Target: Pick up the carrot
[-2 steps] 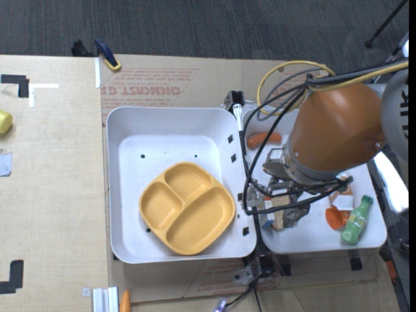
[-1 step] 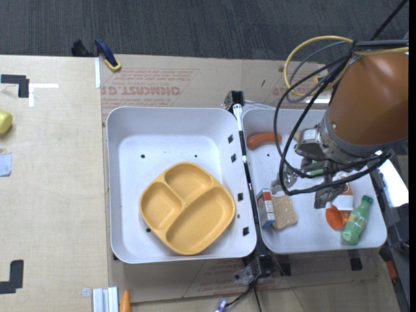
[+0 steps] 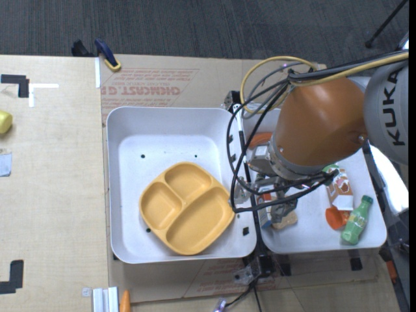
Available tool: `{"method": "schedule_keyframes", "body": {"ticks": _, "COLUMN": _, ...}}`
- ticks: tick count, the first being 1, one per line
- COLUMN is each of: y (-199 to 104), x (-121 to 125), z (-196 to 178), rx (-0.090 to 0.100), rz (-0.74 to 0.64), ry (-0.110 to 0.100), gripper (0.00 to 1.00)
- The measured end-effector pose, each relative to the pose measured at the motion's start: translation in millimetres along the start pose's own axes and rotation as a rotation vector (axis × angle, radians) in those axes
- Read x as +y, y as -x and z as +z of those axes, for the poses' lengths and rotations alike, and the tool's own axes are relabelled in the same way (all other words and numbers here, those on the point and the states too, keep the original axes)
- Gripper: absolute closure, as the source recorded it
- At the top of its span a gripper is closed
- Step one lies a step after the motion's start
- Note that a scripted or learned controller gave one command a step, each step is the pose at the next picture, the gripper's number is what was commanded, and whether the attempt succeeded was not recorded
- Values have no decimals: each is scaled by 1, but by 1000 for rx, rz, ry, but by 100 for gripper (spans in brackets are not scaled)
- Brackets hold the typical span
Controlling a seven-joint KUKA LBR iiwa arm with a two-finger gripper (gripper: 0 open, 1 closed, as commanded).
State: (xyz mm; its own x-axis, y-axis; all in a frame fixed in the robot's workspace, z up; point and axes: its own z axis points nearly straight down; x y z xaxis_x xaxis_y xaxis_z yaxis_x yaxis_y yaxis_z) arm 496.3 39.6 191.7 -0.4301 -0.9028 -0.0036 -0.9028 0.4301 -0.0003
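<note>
My arm's orange wrist band (image 3: pixel 318 125) hangs over the right bin (image 3: pixel 312 239) and hides most of its floor. Below the band, the gripper (image 3: pixel 275 207) reaches down near the bin's left wall, its tips lost among dark cables. An orange sliver (image 3: pixel 260 139) peeks out at the band's left edge; it may be the carrot, mostly hidden. Another small orange piece (image 3: pixel 334 218) lies at the bin's right, next to a green bottle (image 3: pixel 356 221). A tan lump (image 3: pixel 285 220) rests just below the gripper.
A yellow divided plate (image 3: pixel 187 207) lies in the left bin (image 3: pixel 130 174). A red-and-white packet (image 3: pixel 341 190) sits above the green bottle. Cables loop over the wall between the bins. A yellow object (image 3: pixel 4 122) sits at the bench's far left.
</note>
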Motion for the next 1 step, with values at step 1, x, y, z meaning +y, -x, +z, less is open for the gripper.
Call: {"method": "schedule_keyframes", "body": {"ticks": 1, "y": -29, "x": 4, "z": 0, "rx": 0, "rz": -338, "ry": -2, "gripper": 0}}
